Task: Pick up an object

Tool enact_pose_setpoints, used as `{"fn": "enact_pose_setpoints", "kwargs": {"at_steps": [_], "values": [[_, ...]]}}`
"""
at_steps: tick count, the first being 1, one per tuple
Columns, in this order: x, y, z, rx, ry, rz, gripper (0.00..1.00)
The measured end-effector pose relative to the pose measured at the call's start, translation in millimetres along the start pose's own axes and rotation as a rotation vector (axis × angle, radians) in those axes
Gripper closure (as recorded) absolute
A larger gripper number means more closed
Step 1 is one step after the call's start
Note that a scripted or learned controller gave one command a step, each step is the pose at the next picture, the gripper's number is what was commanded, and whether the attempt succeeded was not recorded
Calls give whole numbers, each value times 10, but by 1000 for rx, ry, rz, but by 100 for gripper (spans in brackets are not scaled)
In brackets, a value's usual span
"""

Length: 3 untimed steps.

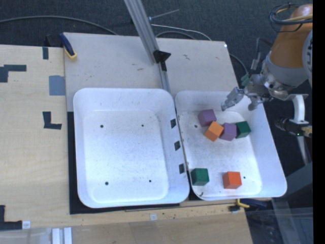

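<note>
Wooden table (30,151) under everything, marked with dark tape pieces at left. Two shallow white bins side by side: left bin (81,136) speckled and bare, right bin (269,151) holding six cubes. Grey arm (289,50) with orange band reaching in from the right, partly cut off by the frame edge. Slanted metal rail (144,27) crossing from the top down to the seam between the bins. Jaws of the gripper (242,99) parted narrowly, holding nothing, hovering above the far right bin edge, just beside the upper cluster. Cluster of four touching: purple cube (206,117), orange cube (214,130), second purple cube (229,131), green cube (243,129). Near front wall, apart: another green cube (200,176) and red-orange cube (232,180). Blue-and-yellow clamp (68,46) at back left. No readable writing.
</note>
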State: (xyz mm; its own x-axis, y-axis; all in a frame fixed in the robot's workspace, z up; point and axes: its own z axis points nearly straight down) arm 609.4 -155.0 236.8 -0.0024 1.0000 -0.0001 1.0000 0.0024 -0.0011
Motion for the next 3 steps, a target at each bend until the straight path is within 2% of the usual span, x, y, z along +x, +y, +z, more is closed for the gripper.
{"fn": "enact_pose_setpoints", "kwargs": {"at_steps": [1,2,3], "values": [[402,579,1242,6,1,-2,0],[523,454,1444,-2,-3,0,0],[521,453,1343,0,-3,0,100]]}}
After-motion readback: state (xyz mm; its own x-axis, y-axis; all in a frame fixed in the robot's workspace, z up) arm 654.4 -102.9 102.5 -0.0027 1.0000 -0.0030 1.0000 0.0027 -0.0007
